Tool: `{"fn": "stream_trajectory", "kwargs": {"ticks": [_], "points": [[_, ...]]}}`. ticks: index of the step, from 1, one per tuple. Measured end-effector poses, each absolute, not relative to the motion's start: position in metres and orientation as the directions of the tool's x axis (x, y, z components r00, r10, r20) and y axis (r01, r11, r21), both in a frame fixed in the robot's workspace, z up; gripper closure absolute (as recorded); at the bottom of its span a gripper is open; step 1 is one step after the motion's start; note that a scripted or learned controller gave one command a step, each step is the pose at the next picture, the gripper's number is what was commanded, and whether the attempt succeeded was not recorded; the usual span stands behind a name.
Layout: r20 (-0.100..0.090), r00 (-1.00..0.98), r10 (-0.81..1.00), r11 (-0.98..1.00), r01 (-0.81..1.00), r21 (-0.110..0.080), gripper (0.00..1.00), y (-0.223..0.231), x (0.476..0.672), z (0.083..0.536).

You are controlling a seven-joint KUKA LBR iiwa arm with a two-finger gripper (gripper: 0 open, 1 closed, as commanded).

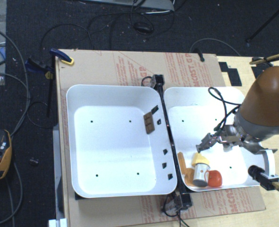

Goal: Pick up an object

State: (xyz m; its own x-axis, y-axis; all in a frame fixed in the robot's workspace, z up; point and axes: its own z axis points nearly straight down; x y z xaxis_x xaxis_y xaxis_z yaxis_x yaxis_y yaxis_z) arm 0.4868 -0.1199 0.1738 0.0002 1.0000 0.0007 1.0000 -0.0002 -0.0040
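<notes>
Round red ball (215, 178) beside capped cylinder (201, 169).

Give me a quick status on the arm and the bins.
Tool low over right bin, nothing seen in it. Can, red ball, orange piece clustered at near edge, just below tool. Brown block in left bin.
</notes>
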Motion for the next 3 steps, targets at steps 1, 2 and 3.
{"fn": "stream_trajectory", "kwargs": {"ticks": [1, 2, 3], "points": [[0.001, 0.000, 1.000, 0.000, 1.000, -0.004, 0.00, -0.119, 0.483, 0.131], [0.001, 0.000, 1.000, 0.000, 1.000, -0.004, 0.00, -0.119, 0.482, 0.090], [0.000, 0.000, 1.000, 0.000, 1.000, -0.001, 1.00, -0.119, 0.483, 0.102]]}}
